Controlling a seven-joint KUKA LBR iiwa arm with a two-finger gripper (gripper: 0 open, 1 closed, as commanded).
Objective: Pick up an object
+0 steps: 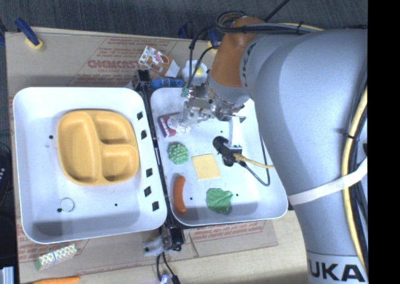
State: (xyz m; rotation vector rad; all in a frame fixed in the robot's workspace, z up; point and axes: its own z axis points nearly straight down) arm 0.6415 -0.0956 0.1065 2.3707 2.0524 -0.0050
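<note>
The arm [325, 120] bears "UKA"; the cardboard [112, 64] under the bins reads "CHEMCAST".

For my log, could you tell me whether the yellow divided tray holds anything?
Empty: the yellow tray in the left bin shows bare compartments.

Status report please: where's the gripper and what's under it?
Gripper low over right bin, at red-and-white packet. Nothing seen gripped. Green ball, yellow slice close by.

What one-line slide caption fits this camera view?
KUKA arm's gripper low over the right bin beside toy foods, including a sausage and cheese slice; yellow tray in the left bin.
</note>
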